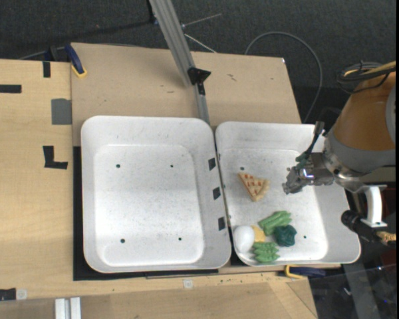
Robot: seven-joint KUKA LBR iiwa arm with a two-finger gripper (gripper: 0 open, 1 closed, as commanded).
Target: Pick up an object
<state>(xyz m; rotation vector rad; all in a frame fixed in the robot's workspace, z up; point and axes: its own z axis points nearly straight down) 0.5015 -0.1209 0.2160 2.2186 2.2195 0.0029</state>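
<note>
In the right bin (266,135) lie a tan waffle-patterned wedge (254,185), a light green leafy piece (274,220), a dark teal lump (285,235), a white egg-like ball (243,236), a small yellow piece (259,231) and a green bumpy toy (266,251). My gripper (294,182) hangs low over the right bin, just right of the wedge and above the green pieces. Its dark fingers point down and left. I see nothing between them.
The left bin (146,191) sits beside the right one, joined by black clips along the middle. A grey metal pole (176,35) slants in from the top. Blue clamps sit at the bench's far left corner (75,60) and front right edge (306,270).
</note>
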